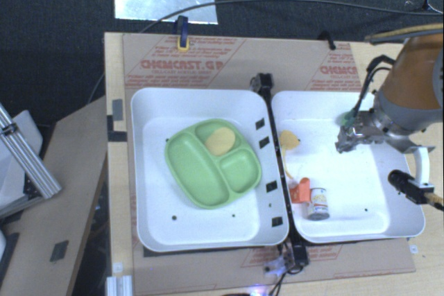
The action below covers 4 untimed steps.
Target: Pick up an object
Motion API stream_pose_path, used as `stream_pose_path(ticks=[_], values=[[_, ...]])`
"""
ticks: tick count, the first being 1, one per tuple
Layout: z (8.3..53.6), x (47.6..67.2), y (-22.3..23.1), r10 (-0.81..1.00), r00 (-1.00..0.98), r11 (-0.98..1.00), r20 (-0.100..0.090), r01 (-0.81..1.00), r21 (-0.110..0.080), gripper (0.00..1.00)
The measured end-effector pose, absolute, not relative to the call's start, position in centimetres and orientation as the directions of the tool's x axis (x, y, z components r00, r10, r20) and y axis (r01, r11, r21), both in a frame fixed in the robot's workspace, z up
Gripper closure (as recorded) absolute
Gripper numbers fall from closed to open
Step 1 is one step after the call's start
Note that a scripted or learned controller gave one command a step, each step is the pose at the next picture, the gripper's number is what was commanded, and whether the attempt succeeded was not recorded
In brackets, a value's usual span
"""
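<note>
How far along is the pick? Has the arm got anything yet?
Nothing looks picked yet. The hand hangs over the right bin, with nothing visibly in it. The small can, orange item and yellow piece lie in that bin; another yellow piece sits on the green tray. Descent, grasp and lift remain.

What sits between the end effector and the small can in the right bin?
In the camera view, bare white bin floor separates the end effector from the can; the orange piece lies left of the can.
</note>
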<state>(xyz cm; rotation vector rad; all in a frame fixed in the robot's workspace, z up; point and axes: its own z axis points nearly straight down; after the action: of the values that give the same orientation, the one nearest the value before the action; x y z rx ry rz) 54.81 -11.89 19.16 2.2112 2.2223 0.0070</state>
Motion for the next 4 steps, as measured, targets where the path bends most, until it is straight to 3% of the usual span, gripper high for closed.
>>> stream_pose_path(ticks=[1,3,4], values=[[22.6,55.0,-11.9,1.000,-0.004,0.004,-0.001,1.000,0.006,1.00],[22.8,55.2,-0.5,1.000,-0.010,0.010,0.002,1.000,0.001,1.00],[21.7,54.1,5.1,1.000,-0.010,0.010,0.003,1.000,0.000,1.00]])
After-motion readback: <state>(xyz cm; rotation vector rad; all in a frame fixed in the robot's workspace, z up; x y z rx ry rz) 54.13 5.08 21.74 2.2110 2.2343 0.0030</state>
